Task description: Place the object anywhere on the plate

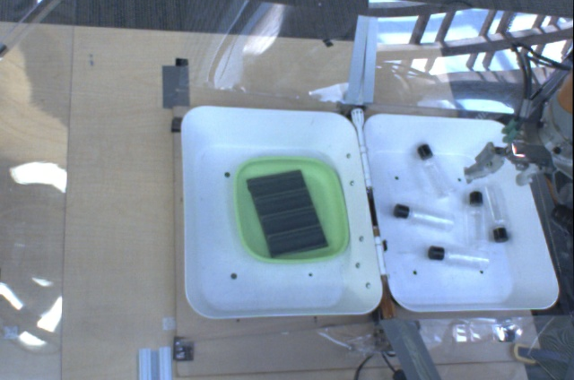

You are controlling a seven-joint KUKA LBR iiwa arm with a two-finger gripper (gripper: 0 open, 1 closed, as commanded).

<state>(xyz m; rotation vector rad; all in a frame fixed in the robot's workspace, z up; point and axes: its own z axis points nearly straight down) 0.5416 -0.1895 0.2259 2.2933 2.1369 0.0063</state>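
Now gripper (480,165) hovers over right bin (529,284), finger state unclear; capped vials (430,165) scattered below; green plate (334,190) waits left; should centre on one vial, descend square.

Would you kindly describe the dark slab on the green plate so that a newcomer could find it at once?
Start at the left white bin, the one away from the grey arm. In its middle sits a lime green square plate, and the dark grey ribbed rectangular slab lies on that plate, slightly askew. Unlike the small clear black-capped vials in the right white bin, it is large, flat and opaque.
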